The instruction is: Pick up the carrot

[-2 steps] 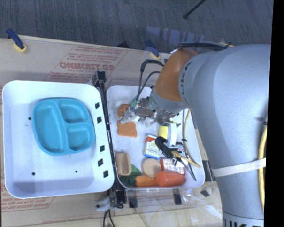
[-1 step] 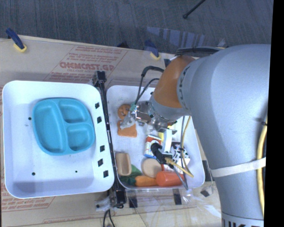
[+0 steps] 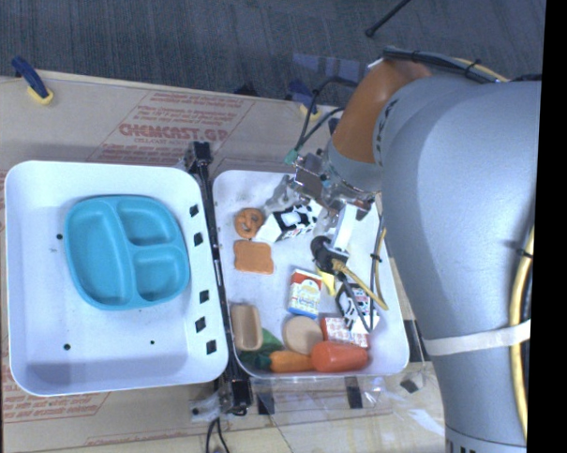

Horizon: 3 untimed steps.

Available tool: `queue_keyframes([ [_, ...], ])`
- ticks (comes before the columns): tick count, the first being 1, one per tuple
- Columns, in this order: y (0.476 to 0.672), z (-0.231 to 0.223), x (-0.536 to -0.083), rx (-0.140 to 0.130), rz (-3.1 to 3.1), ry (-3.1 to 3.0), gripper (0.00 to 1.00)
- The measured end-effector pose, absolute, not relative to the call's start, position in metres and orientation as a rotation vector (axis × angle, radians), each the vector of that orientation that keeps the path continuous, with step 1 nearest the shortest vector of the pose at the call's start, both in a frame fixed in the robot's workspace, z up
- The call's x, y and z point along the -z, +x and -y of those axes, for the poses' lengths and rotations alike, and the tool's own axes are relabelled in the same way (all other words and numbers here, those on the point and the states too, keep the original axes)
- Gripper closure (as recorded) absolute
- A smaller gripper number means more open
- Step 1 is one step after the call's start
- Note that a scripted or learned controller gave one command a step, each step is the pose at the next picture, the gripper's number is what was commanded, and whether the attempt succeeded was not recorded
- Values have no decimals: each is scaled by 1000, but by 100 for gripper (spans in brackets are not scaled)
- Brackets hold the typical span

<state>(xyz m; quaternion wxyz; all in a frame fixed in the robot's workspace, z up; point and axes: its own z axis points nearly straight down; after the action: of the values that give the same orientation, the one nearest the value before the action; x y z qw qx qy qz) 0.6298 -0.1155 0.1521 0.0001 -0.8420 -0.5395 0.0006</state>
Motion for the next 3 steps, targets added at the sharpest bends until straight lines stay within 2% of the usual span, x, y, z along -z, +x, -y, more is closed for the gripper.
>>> queue_keyframes([
  [1, 575, 18, -193, 0, 1611, -2692, 0],
  [2, 569, 104, -107, -8, 1942, -2465, 0],
  [3, 625, 90, -93, -1, 1706, -2637, 0],
])
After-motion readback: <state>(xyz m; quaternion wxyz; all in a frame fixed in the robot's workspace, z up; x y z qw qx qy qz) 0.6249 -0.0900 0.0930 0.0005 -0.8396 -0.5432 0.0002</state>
